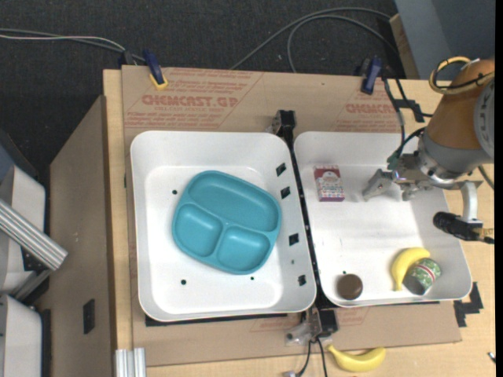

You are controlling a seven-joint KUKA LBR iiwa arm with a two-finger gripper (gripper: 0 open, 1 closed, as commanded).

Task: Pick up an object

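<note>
In the right bin [377,230], a small red and white packet [328,184] lies near the upper left corner. A brown round object [349,286] sits at the bin's front. A yellow banana-shaped piece [404,262] rests at the front right against a green and red can [425,276]. My gripper [389,188] hangs over the bin's upper right part, to the right of the packet and apart from it. It is open, its fingers splayed, with nothing between them.
The left bin [153,210] holds a teal divided plate [226,222]. A divider with black clips [292,210] runs between the bins. Another yellow banana [357,357] lies outside, below the right bin. Cables run along the bench's back.
</note>
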